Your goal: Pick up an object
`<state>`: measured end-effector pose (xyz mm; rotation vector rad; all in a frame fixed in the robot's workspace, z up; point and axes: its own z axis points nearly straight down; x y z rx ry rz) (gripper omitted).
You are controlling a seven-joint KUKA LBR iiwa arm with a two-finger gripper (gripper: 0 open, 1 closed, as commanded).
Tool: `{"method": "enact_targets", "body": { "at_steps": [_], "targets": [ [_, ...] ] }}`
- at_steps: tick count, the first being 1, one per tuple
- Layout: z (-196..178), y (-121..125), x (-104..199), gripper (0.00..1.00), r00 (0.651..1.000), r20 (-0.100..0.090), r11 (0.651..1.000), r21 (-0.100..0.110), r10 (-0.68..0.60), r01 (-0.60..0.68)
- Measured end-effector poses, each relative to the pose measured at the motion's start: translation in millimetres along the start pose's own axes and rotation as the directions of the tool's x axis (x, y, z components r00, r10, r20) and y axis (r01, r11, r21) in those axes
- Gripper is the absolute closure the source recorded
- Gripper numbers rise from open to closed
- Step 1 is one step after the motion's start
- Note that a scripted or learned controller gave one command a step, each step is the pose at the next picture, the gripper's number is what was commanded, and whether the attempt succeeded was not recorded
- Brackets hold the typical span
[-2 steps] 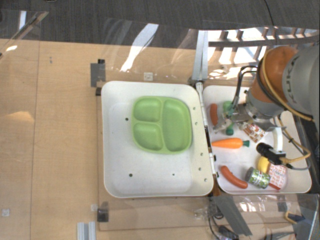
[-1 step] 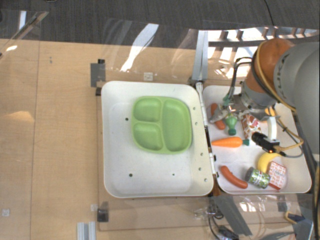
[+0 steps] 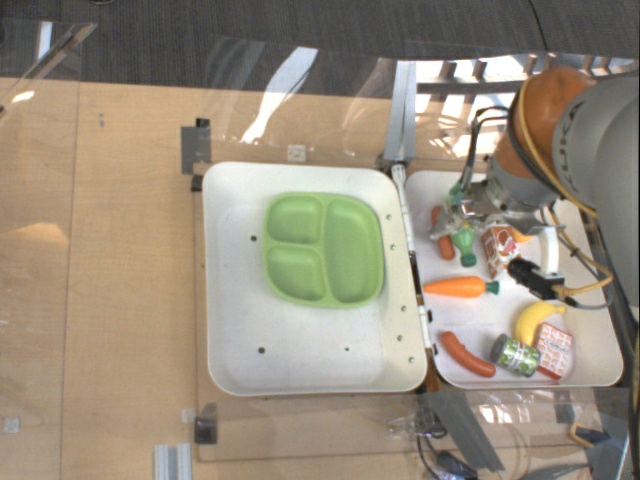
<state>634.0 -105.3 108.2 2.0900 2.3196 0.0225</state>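
The left bin (image 3: pixel 230 358) bears a green tray (image 3: pixel 325 248). In the right bin (image 3: pixel 600 373) the gripper (image 3: pixel 462 211) hangs low at the far left corner, over a green-topped piece (image 3: pixel 466 249), beyond the carrot (image 3: pixel 458 288). I cannot tell how the gripper is set, and nothing looks lifted, so the pick seems undone.

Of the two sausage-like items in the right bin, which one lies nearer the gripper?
The small sausage at the bin's upper left, right beside the gripper. The other sausage lies at the bin's near edge, beyond the carrot.
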Motion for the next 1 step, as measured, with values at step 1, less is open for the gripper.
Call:
{"method": "enact_targets", "body": {
  "at_steps": [1],
  "targets": [
    [-130.0,25.1,78.3,1.00,0.998,-0.003,0.998,0.016,0.060,-0.060]
  ]
}}
